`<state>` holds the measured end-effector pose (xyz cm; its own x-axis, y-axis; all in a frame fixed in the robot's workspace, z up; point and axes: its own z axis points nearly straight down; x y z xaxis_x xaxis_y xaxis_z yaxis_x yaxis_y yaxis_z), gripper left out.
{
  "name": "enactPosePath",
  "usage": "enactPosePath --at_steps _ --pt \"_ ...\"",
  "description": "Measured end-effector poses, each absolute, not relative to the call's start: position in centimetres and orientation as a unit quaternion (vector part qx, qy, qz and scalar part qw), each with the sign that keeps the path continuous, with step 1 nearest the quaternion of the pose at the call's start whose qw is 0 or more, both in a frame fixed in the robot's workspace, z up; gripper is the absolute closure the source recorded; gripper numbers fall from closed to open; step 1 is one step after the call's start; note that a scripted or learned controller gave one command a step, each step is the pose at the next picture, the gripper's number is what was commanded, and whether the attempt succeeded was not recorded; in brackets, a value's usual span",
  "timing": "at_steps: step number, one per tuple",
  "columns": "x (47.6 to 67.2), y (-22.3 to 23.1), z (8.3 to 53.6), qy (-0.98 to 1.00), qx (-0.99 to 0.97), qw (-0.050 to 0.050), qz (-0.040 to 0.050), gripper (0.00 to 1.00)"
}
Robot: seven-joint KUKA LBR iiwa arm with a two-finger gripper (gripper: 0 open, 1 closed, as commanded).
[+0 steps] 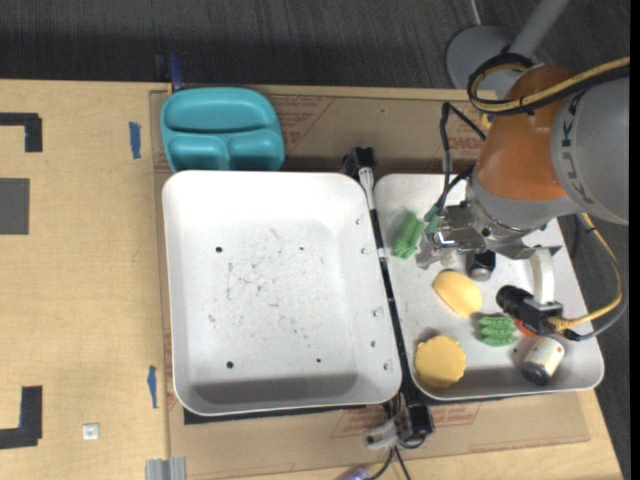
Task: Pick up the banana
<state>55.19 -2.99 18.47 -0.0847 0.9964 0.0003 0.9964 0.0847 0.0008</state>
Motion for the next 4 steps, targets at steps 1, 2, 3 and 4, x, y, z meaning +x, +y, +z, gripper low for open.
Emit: enactPosePath --at_steps 1,2,3,4 --pt "55.3 -3.0 19.5 0.737 0.676 0.001 0.0008 1.00" --pt "55.3 -3.0 20.5 0.737 0.676 0.002 0.0011 1.00" --pt "55.4 -2.9 21.5 0.738 0.675 0.004 0.0017 1.00" --pt "55.5 -2.9 22.5 0.738 0.675 0.005 0.0021 1.00"
